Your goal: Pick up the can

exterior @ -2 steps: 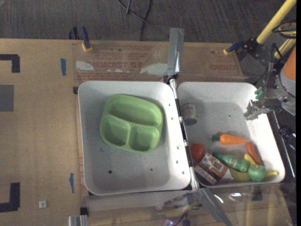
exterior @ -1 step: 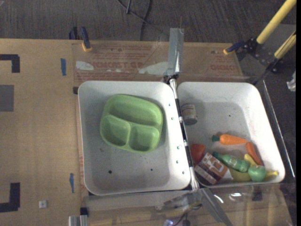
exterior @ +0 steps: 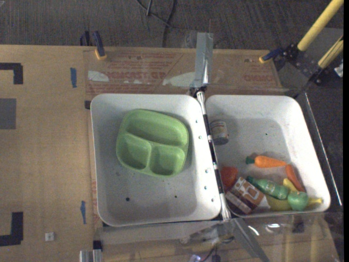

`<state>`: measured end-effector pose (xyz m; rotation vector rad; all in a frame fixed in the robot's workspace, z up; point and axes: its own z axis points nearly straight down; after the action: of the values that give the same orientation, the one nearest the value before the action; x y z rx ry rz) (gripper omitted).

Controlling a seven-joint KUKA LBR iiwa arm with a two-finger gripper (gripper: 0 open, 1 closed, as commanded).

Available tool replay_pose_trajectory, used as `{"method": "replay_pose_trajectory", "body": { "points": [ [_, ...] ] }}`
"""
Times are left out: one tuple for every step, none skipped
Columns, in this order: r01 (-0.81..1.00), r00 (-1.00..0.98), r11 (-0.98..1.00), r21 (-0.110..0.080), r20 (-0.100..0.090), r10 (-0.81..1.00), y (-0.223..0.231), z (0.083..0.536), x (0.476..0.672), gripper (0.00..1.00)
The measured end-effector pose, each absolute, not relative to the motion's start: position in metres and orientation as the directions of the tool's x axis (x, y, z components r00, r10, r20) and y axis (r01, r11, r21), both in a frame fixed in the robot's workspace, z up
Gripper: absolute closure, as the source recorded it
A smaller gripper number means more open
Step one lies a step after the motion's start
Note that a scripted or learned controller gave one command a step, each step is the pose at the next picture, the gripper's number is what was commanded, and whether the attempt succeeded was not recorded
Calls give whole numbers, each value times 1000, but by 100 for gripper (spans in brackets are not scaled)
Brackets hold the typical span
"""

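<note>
A small can [exterior: 219, 131] with a pale label lies on its side in the right bin [exterior: 262, 113]. It rests against that bin's left wall, in the upper left part. Nothing touches it.
The left bin [exterior: 109, 195] holds a green divided plate [exterior: 152, 142]. In the right bin's lower part lie an orange carrot [exterior: 269, 161], a green bottle [exterior: 270, 188], a brown packet [exterior: 244, 195], a red item [exterior: 229, 175] and yellow pieces. A yellow pole [exterior: 322, 18] stands at top right.
</note>
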<state>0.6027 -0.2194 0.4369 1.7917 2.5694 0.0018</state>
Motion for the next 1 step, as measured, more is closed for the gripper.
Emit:
{"method": "replay_pose_trajectory", "body": {
  "points": [
    [989,-145,145,6,-5,989,-223,437,668,100]
  ]
}}
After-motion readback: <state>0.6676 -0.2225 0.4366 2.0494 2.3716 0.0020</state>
